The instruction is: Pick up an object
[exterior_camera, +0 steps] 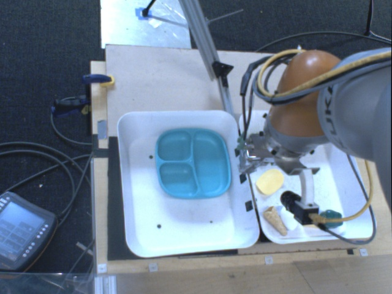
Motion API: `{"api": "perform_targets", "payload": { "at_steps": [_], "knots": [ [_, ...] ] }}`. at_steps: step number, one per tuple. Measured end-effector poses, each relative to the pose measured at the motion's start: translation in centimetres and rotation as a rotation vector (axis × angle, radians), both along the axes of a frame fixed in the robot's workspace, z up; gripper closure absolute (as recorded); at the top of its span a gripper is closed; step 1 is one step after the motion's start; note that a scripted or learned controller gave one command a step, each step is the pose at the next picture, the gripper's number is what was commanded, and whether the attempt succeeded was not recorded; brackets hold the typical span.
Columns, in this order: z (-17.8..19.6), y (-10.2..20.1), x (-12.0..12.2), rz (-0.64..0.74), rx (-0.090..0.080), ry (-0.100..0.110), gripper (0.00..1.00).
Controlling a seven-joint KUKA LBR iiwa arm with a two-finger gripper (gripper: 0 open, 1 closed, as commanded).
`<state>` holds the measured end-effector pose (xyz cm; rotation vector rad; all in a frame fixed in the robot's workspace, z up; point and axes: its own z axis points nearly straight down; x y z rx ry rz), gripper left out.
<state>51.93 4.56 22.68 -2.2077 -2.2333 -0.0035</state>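
We see the bench (159,78) brightly and evenly lit by soft overhead light. The left bin (138,225), to the left of the gripper (254,161), is almost washed-out white, with only a faint grey shadow along the near edge of the blue tray (193,164) lying in it. Just above the gripper the orange band (303,97) carries a pale highlight on its top, the grey arm link (361,103) close to the camera looks soft and out of focus, and we find the whole picture slightly grainy, most so in the dark carpet (43,54) far from the gripper.

Pale beige board worktop (159,78), bearing two shallow white plastic bins side by side: left bin (141,216), right bin (344,187).
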Motion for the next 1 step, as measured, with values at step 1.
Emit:
{"api": "perform_targets", "payload": {
  "at_steps": [1],
  "knots": [
    [1.15, 4.83, -2.18, 0.0, 0.001, 0.0, 1.0]
  ]
}}
